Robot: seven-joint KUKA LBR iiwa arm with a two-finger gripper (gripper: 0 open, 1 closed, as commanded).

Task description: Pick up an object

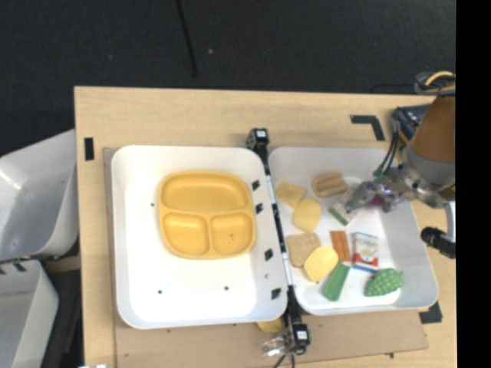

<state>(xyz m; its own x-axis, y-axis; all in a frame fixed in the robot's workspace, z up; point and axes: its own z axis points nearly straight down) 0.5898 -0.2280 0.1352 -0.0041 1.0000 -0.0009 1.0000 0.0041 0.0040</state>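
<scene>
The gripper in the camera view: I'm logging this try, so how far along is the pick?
Done: the grey two-finger gripper has reached into the right white bin, beside the tan bread-shaped toy. In hand: nothing visible between its fingers. Left: closing on an item and lifting it; the toys, like the green leafy piece, lie in that bin, and the yellow divided tray sits in the left one.

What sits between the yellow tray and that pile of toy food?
The black-clipped divider where both bins meet; camera view shows bare white floor beside the yellow tray, toy food beyond.
</scene>
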